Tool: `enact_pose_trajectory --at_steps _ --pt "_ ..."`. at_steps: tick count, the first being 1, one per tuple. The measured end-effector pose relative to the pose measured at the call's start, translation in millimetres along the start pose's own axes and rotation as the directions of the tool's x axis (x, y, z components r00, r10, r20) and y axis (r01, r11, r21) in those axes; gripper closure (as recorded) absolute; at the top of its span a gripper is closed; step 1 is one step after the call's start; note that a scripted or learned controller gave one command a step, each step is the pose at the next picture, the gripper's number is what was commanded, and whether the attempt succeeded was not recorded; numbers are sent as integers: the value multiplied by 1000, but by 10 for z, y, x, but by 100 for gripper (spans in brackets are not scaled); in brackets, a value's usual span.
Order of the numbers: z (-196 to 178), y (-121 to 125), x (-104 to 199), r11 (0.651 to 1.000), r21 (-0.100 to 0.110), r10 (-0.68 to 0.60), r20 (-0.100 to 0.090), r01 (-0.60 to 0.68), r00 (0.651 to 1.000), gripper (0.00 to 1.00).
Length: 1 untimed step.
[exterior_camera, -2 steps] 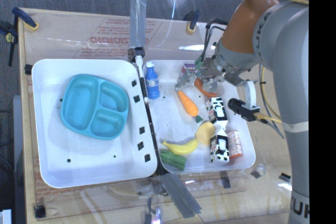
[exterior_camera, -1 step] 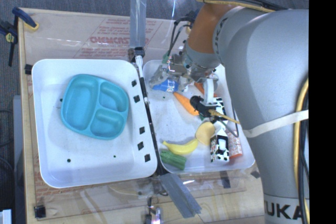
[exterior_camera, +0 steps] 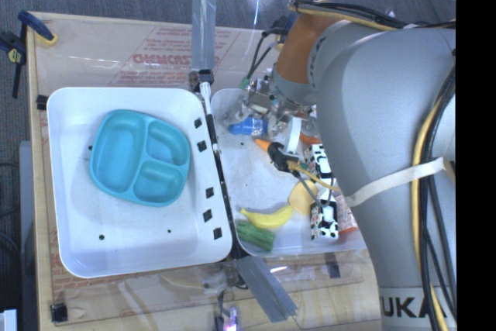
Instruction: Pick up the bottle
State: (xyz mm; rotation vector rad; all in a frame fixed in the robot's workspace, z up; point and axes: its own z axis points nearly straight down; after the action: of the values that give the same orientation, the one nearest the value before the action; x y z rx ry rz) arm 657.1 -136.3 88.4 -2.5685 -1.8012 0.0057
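White "UKA" letters [exterior_camera: 408, 307] show low on the grey arm [exterior_camera: 387, 128].

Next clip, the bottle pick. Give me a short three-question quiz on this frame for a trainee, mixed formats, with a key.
1. True or false: the blue divided plate lies in the left bin.
2. Multiple choice: the banana lies in A) the left bin, B) the right bin, C) on the bare bench.
3. Fill in: the gripper is over the ____ bin, at its far end.

Key: 1 true; 2 B; 3 right.
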Motion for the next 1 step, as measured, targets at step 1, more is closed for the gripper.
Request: enact_pose_trajectory --at_steps 1 --pt "-55 -11 12 1000 9 -7 2 7 1000 100"
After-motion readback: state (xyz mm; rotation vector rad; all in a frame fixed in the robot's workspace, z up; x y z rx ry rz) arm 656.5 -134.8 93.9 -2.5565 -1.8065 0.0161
